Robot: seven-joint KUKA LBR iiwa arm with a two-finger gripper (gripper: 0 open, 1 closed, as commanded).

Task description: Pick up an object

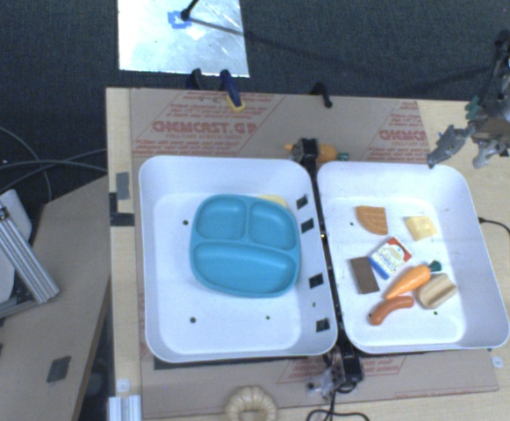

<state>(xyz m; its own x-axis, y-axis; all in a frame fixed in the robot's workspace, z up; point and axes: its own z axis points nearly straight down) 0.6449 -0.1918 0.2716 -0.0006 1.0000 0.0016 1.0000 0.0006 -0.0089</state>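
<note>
Orange carrot: likeliest pick, middle of right bin.
Tool: open, empty, beyond bin's far-right corner.
Approach: descend centred, fingers astride carrot, avoiding carton.

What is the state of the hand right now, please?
Hand: open, nothing between its fingers, above the far right corner of the right bin.

Bench (cardboard-topped), 2 white bins
</note>
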